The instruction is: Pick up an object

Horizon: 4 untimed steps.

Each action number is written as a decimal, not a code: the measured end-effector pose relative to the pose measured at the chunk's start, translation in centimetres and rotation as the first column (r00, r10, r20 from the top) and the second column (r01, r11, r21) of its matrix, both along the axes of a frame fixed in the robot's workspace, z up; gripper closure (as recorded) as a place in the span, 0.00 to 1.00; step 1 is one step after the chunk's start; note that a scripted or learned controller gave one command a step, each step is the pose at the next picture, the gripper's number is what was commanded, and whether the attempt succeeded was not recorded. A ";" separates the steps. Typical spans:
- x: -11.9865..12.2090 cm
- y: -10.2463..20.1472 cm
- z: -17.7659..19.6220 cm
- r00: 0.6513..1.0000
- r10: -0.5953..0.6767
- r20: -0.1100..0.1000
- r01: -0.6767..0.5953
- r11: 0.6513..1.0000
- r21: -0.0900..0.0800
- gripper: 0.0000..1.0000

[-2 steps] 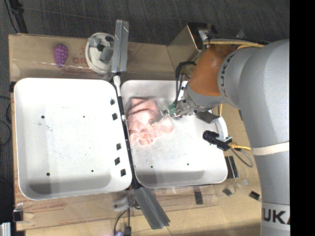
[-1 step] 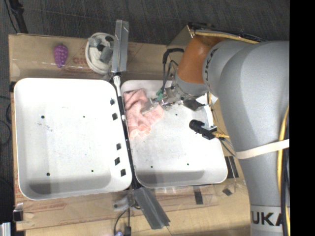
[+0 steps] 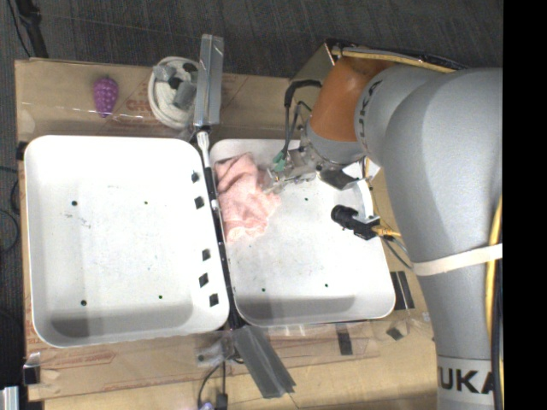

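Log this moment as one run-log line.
arm: over right bin | gripper: at pink cloth edge | grasp: unconfirmed | left bin: bare

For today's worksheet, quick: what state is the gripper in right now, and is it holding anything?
Gripper: at the pink cloth in the right bin; open or closed cannot be told.

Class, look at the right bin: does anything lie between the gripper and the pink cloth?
Nothing visible does. The gripper sits right at the pink cloth's right edge in the right bin.
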<state>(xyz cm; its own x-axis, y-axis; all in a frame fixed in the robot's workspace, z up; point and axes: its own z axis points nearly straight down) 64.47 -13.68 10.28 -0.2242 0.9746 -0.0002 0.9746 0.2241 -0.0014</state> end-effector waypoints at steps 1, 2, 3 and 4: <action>0.0 0.0 0.0 1.000 0.000 0.000 0.000 1.000 0.000 0.00; 0.9 2.8 -0.9 0.997 0.072 0.001 -0.072 0.997 -0.003 0.00; -1.6 1.5 -0.9 0.996 0.085 0.002 -0.085 0.996 0.000 0.00; -1.6 1.5 -0.9 0.996 0.085 0.002 -0.085 0.996 0.000 0.00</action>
